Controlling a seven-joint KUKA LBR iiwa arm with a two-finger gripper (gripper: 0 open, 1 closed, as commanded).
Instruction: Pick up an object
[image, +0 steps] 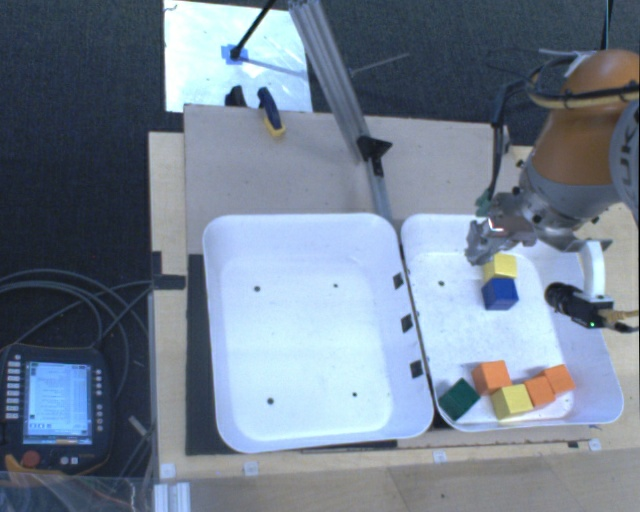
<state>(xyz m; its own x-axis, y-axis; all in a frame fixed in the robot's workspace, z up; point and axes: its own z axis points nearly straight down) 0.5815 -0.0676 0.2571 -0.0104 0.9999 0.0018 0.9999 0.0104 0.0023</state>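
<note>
My tool (487, 240) hangs low over the far part of the right bin (598, 400); whether it is apart or together I cannot tell. Just beside it sit a yellow cube (502, 266) and, touching that on the near side, a blue cube (499, 293), the pair lined up front to back. Cubes have no long axis; these look matte and sharp-edged. Along the near rim lie a green block (459, 398), two orange blocks (491, 376) (551, 383) and a yellow block (512, 400). The left bin (215, 260) is smooth white plastic on the tan desk (300, 165).
</note>
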